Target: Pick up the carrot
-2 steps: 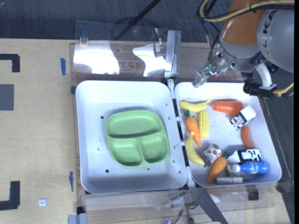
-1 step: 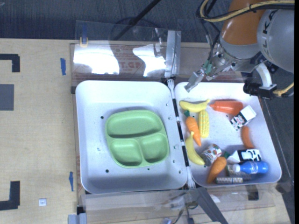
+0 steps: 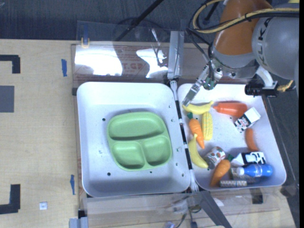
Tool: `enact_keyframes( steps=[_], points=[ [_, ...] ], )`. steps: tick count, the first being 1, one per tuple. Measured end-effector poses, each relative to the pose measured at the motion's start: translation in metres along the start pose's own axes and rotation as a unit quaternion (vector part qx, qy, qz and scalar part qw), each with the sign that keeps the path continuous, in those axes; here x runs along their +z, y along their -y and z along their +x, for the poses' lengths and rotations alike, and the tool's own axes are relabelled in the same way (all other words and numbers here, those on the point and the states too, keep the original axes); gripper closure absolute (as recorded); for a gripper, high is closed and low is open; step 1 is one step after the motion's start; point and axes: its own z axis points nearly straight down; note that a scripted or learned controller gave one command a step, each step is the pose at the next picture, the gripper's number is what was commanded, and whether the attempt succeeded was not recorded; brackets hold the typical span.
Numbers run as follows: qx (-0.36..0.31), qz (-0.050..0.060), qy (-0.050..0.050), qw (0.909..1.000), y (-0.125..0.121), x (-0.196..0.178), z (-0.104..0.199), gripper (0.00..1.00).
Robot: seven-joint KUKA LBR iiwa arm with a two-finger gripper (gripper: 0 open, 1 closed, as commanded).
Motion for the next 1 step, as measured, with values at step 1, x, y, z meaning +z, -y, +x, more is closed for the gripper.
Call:
enact_keyframes(
  steps=[1],
  points=[
    [-0.049,0.0,0.0,0.9988,0.0527,-0.0003,-0.0203,0.0]
  ],
)
